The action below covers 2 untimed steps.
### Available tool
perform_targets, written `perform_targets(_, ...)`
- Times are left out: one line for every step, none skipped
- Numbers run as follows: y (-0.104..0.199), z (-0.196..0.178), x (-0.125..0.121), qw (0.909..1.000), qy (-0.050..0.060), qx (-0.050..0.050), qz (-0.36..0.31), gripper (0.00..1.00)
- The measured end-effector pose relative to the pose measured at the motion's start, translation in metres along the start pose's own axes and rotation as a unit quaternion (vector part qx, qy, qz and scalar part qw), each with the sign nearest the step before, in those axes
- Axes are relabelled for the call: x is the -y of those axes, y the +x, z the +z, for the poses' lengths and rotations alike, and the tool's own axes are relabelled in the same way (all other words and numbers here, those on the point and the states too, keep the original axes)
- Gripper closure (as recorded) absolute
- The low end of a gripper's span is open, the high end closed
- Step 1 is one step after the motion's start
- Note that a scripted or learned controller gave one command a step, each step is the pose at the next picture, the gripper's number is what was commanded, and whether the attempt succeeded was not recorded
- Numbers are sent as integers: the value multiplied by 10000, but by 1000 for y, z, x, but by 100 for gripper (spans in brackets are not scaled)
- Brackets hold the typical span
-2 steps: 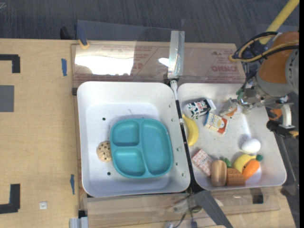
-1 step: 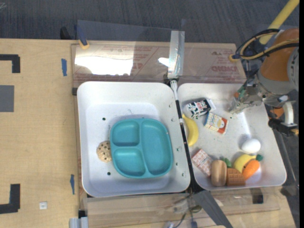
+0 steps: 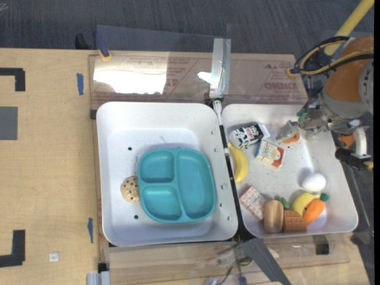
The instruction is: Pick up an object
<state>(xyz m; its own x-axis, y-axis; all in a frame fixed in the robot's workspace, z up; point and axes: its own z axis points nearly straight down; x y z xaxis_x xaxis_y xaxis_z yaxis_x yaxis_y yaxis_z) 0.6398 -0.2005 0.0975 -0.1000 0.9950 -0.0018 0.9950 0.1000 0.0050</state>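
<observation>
I see the gripper [image 3: 295,129] at the far edge of the right bin [image 3: 344,218].
Its fingers are closed on a small orange, flat piece [image 3: 289,139] — lifted just above the smooth white floor.

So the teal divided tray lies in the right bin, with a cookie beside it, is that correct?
Not quite. The camera view shows the teal divided tray in the left bin, not the right one. The cookie does lie beside it, touching its left edge.
</observation>
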Motion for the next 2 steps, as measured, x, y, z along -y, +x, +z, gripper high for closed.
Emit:
perform_targets(0, -12, -2, 10000, -26, 8, -4, 100)
perform_targets(0, -11, -1, 10000, -18, 6, -3, 0)
